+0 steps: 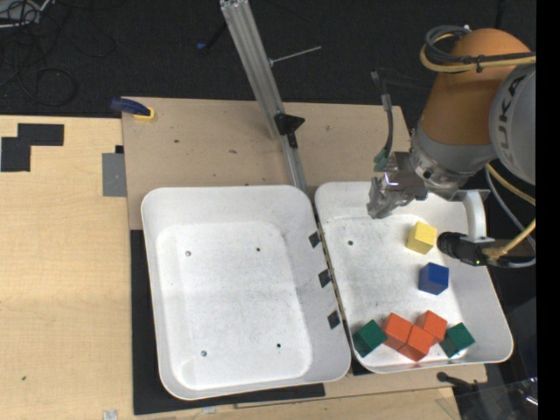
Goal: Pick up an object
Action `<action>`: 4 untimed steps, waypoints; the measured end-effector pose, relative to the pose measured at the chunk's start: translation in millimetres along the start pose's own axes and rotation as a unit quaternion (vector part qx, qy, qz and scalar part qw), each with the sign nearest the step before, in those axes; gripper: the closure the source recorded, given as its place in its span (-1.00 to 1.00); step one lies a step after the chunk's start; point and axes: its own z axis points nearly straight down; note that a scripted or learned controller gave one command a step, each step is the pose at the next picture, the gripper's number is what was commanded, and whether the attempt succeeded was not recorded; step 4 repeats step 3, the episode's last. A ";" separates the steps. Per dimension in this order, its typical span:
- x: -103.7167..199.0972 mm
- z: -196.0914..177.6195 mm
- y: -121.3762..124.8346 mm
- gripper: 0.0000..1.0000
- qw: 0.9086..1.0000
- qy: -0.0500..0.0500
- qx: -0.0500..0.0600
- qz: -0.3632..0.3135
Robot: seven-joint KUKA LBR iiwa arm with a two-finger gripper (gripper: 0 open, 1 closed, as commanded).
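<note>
**Tool poised over the right bin, yellow cube nearest**

Tool [385,198] hangs at the upper middle of the right bin [350,201], on the end of a grey arm with an orange band [468,77] that enters from the upper right of the frame. Its metal end is small and dark against the white floor; whether it is open or closed cannot be told, and nothing is seen in its grip.

Nearest to it lies a yellow cube [422,237], a little down and to the right of the tool, apart from it. The cube is small, sits flat on the bin floor and is turned slightly, so its edges run at a slant to the bin walls. A cube has no long axis, so the judged need is a short shift down and right, then a straight descent.

Farther down the frame sits a blue cube [433,278]. Along the bin's lower edge, two orange blocks [411,332] are packed between two green blocks [370,336].

The left bin [157,208] lies beside it on the wooden worktop [201,143].
</note>
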 end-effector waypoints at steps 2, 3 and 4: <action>104.7 12.2 -40.0 1.00 1.000 0.000 0.001 0.001; 151.8 23.5 -45.9 1.00 1.000 -0.001 0.002 0.001; 151.8 23.5 -45.9 1.00 1.000 -0.001 0.002 0.001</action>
